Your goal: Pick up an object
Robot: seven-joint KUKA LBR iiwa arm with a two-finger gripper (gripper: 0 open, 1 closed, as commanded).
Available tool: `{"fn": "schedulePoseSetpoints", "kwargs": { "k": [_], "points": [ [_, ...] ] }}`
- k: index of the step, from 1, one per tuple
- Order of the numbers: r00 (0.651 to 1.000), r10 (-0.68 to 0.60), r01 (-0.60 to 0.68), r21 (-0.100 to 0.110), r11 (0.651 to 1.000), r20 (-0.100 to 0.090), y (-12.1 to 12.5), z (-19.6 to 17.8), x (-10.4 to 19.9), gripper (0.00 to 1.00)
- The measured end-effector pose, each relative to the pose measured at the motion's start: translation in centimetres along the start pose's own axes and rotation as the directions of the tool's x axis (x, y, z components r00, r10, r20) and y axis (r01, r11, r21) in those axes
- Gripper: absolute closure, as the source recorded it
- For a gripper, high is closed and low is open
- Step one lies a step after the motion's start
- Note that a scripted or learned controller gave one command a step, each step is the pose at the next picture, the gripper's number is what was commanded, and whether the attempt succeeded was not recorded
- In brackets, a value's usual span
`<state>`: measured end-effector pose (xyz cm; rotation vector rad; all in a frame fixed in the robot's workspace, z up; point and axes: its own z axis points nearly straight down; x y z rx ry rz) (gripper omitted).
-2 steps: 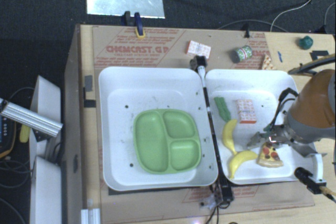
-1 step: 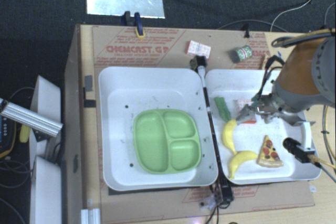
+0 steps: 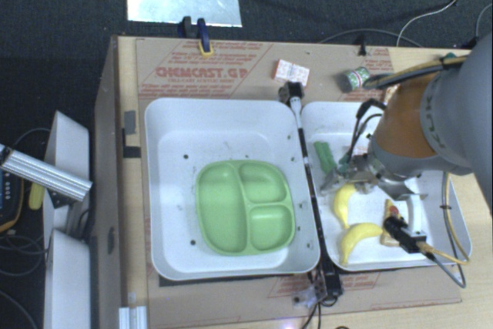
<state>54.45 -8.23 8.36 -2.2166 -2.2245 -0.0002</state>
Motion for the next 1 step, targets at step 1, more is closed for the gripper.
{"fn": "schedulePoseSetpoints", "kwargs": {
  "k": [1],
  "points": [
    [1.000,-0.001,0.001,-0.003,1.000,0.001,0.10,-1.09,-0.07,1.00]
  ]
}}
